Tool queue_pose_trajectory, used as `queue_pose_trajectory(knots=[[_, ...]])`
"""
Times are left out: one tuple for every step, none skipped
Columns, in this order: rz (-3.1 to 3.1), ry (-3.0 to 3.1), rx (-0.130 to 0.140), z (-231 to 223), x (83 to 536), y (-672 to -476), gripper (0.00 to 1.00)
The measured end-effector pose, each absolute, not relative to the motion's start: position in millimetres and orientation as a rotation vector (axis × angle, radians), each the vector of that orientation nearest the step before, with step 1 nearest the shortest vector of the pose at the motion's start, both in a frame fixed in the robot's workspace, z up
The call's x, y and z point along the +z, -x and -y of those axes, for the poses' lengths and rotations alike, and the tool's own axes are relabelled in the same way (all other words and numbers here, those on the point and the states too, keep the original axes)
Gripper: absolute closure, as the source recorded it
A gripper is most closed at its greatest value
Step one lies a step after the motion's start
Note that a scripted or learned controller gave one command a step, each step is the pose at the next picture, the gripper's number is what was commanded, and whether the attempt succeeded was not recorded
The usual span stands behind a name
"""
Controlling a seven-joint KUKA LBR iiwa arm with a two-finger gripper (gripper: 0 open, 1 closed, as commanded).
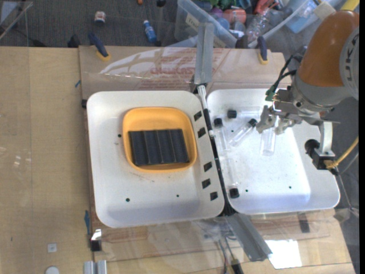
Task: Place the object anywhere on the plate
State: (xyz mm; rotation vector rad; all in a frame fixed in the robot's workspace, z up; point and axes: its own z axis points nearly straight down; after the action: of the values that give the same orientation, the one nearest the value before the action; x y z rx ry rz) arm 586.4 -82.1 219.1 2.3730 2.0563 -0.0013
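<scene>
Bench (40, 153) of pale wood fills the left, with a few small bits at its lower edge that we cannot identify. Next comes the left bin (108, 198), white and shallow, and in it the plate (158, 117), a rounded yellow dish. On the plate lies the object (158, 146), a dark, ribbed rectangular slab that covers most of the plate's floor; we cannot tell what it is made of or whether it is a single piece. A grey divider (206, 130) with black tabs runs between the bins, its far end passing under a sheet of clear plastic (148, 67) taped over brown card. In the right bin (285, 181) we see small black dots and pale, glassy shapes that look like clear tubes (240, 135), hard to separate from the white floor. Above that bin hangs the gripper (269, 131), its lower part pale and see-through against the bin, so we cannot tell whether its fingers are spread or closed, nor whether anything sits between them. The arm (328, 50), with its orange band, enters from the right and is cut off by the frame. Beyond the bench, at the top, a clear tub (228, 16) of coloured items is partly cropped.
</scene>
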Motion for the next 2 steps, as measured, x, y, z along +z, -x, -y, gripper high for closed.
queue_pose_trajectory(knots=[[-2.047,-2.382,0.001,74.5,219.3,-641.5,1.0],[-2.168,-2.268,0.002,59.0,213.0,-667.2,1.0]])
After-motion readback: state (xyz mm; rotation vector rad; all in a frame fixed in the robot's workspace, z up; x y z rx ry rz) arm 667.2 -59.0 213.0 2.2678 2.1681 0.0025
